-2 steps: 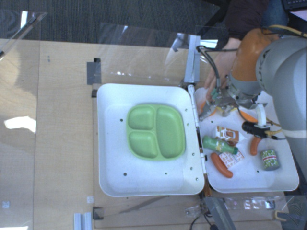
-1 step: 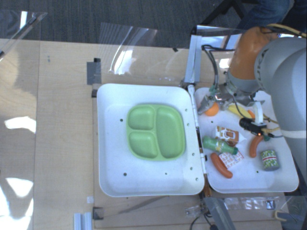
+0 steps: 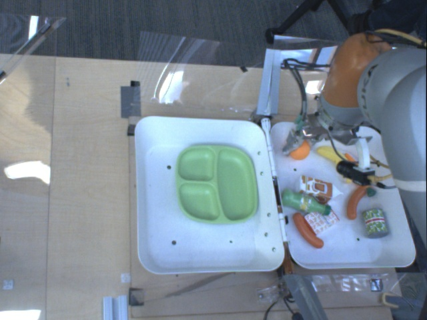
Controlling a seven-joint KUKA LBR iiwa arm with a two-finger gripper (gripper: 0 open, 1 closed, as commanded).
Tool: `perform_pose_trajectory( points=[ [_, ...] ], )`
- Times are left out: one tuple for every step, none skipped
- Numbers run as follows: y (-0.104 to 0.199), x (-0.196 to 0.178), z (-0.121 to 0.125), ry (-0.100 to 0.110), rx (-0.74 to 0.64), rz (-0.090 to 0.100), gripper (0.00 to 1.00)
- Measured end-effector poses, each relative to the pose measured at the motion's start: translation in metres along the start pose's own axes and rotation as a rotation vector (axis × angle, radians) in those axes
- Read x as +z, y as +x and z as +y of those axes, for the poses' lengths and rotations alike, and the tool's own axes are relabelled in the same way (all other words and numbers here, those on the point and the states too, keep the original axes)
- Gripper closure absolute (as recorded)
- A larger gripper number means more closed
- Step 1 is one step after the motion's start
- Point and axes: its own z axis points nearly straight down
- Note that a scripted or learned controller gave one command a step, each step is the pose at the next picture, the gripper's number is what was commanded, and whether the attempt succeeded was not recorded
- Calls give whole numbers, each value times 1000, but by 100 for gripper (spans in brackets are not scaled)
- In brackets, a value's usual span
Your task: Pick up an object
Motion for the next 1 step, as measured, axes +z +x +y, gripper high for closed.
perform_pose_trajectory(
  points=[
    [68,-117,17,-27,30,4,100]
  ],
)
